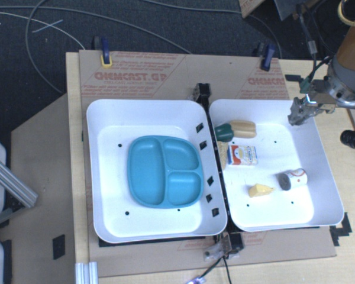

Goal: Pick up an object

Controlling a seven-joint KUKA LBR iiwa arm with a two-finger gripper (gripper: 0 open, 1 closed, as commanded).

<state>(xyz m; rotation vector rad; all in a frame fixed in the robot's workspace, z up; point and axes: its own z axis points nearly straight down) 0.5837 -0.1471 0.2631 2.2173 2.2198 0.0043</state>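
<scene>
My pincer (298, 115) hovers over the right bin's (325, 176) far corner, its grip state impossible to tell, poised above loose pickings: a bottle (235, 130), a packet (242, 155), a yellow wedge (260, 190); a blue tray (164, 171) fills the left bin (100, 176).

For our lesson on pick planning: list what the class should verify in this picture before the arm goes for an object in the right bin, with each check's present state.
1. Gripper carries nothing: ok, it hangs over the right bin's upper right edge.
2. Fingers open: cannot tell.
3. Targets in the right bin: ok; green-capped bottle, red and white packet, yellow wedge, grey and white piece.
4. Yellow wedge stands apart from neighbours: ok.
5. Bottle clear of the bin wall: not ok, its cap lies near the divider.
</scene>
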